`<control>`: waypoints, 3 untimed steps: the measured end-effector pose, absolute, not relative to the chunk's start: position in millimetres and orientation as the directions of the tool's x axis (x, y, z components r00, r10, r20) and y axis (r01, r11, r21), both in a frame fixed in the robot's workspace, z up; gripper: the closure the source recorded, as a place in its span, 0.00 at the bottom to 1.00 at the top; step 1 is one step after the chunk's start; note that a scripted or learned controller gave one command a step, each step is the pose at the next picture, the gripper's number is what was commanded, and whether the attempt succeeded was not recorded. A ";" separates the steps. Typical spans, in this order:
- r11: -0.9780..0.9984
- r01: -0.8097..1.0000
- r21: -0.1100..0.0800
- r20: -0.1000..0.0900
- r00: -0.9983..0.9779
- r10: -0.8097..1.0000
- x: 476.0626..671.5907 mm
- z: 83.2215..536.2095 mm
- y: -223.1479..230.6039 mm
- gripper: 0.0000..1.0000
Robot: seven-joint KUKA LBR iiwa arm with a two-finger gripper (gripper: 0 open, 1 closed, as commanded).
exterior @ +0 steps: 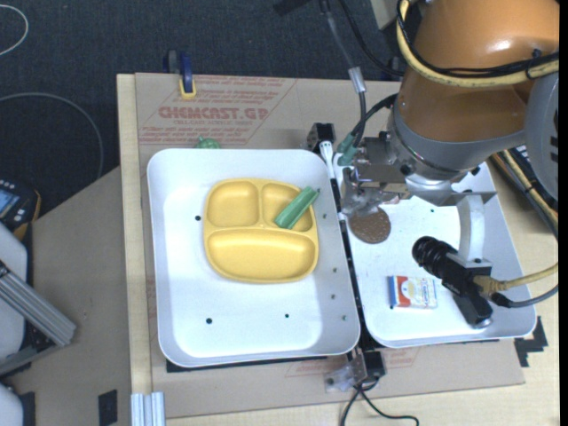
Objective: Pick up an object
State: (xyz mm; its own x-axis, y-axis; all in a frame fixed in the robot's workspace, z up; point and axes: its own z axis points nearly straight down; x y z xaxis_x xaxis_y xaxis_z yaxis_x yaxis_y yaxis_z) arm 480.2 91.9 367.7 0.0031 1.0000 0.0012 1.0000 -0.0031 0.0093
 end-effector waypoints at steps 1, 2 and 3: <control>0.006 1.000 0.004 0.002 -0.006 1.000 479.3 372.5 142.7 1.00; -0.005 1.000 -0.005 -0.001 0.005 1.000 478.9 345.1 90.0 1.00; 0.007 1.000 0.008 0.004 -0.007 1.000 487.8 406.1 155.4 1.00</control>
State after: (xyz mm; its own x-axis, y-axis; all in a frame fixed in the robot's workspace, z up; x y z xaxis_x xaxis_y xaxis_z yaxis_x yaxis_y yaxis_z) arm 487.8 155.4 406.1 -0.0075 1.0000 0.0036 0.9999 0.0074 0.0081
